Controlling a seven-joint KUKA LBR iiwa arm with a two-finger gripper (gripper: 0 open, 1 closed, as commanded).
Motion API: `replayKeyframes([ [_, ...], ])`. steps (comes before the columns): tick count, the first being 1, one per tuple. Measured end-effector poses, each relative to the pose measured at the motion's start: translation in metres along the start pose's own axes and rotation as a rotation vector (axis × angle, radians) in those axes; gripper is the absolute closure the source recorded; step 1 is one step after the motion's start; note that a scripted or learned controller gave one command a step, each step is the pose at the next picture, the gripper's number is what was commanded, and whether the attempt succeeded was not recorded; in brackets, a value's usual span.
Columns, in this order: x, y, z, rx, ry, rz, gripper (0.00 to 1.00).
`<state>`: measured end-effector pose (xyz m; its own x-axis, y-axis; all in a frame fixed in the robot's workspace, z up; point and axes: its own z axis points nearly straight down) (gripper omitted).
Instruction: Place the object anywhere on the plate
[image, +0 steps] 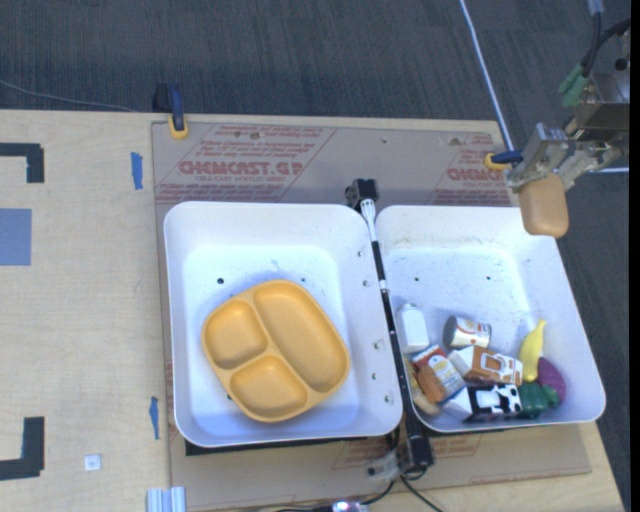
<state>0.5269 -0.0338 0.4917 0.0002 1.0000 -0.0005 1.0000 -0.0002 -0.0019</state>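
gripper (545, 180): high over the far right corner of the right bin (560, 290), closed on a tan bread-like object (546, 208) that hangs below the fingers
object: clear of the bin floor, apart from the clutter; looks pinched near its top, most of it dangling
plate (275, 348): yellow, three compartments, lying flat in the left bin (190, 300), well apart from the gripper, down and left across the view
step: transport, I'd judge; grasp done, placing not yet
path: carry it over the divider (385, 310) between the bins without dropping height early; the clamp hardware there sticks up
aim: middle of the plate, the big compartment is the safest target; anywhere on it counts, so no need for precision
release: descend until the object is just above the plate surface, then open; a drop from height may bounce it out onto the bin floor
risk: hold looks shallow, so a jerky move may shake it loose; keep motion smooth
clutter: toy groceries (480, 375) in the near corner of the right bin, off the route, ignore
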Motion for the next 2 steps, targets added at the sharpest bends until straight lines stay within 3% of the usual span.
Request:
replayKeyframes([
  [2, 0.0048, -0.0047, -0.0118, -0.005, -0.001, 0.000, 1.00],
])
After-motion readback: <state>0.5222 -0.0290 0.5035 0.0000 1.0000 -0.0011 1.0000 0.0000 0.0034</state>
